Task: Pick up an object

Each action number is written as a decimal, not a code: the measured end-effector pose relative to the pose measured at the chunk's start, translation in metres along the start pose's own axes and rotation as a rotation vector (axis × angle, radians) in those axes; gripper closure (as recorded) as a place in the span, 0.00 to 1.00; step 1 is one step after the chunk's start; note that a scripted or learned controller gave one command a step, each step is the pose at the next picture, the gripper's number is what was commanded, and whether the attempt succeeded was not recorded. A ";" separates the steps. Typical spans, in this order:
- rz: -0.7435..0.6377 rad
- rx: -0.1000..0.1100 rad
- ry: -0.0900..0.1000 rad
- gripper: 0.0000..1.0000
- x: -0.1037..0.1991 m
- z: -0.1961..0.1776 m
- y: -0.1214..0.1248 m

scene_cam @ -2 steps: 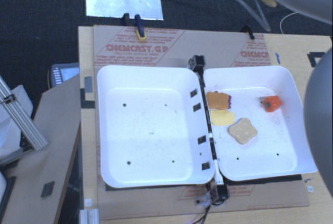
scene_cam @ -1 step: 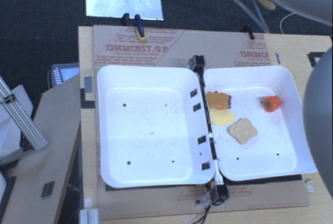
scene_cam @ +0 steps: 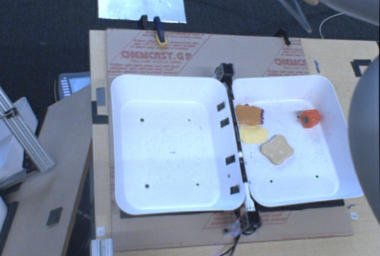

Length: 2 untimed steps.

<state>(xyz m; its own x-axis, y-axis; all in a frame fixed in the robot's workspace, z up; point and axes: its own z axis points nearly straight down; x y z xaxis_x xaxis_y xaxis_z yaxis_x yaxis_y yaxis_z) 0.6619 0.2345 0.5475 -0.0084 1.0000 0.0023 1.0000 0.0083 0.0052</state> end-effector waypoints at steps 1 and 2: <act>-0.001 0.001 0.000 0.00 0.000 0.001 0.000; -0.004 -0.002 0.001 1.00 0.001 -0.011 0.000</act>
<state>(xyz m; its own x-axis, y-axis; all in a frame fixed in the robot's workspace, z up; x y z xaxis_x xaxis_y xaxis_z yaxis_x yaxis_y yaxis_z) 0.6618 0.2350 0.5586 -0.0119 0.9999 0.0031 0.9999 0.0119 0.0067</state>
